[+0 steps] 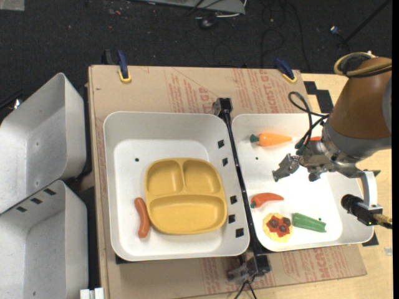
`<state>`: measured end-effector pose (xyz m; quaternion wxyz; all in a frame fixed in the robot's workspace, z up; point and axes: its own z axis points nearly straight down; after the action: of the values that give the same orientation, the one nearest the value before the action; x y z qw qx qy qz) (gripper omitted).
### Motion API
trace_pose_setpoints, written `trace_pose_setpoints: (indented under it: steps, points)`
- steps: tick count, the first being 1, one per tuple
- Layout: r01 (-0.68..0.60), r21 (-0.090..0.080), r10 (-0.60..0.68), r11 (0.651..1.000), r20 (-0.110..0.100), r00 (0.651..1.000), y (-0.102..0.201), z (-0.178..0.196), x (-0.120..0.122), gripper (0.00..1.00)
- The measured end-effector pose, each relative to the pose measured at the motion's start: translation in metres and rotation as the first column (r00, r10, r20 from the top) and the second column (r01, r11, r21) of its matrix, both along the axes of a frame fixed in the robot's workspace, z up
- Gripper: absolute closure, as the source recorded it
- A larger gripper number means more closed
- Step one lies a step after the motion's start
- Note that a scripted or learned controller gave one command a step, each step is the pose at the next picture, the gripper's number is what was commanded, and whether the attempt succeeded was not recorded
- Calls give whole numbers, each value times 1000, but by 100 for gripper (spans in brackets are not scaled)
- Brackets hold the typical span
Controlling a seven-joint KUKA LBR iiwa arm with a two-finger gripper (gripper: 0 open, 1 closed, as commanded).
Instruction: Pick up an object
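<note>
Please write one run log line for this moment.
gripper: open, over right bin, holding nothing | nearest: carrot, red pepper | left bin: yellow tray, sausage

Two white bins are sitting side by side on a brown cardboard sheet (187,89) printed with red letters. The left bin (118,167) is holding a yellow divided plate (186,195), with an orange-brown sausage (143,217) lying at 9 o'clock of it. The right bin (349,229) is showing an orange carrot (273,139) with a green top at 12 o'clock, a red chili (267,199), a green piece (309,222) and a small yellow pizza (278,227) with red and dark spots at 6 o'clock.
</note>
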<state>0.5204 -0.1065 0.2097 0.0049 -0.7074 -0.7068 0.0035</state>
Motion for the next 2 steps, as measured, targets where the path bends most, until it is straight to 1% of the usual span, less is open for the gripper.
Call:
trace_pose_setpoints:
  steps: [1,2]
  points:
    - [-2,-2,2,1000,11,1000,0,5,3,0]
    - [0,-1,0,1000,6,1000,3,-39,7,0]
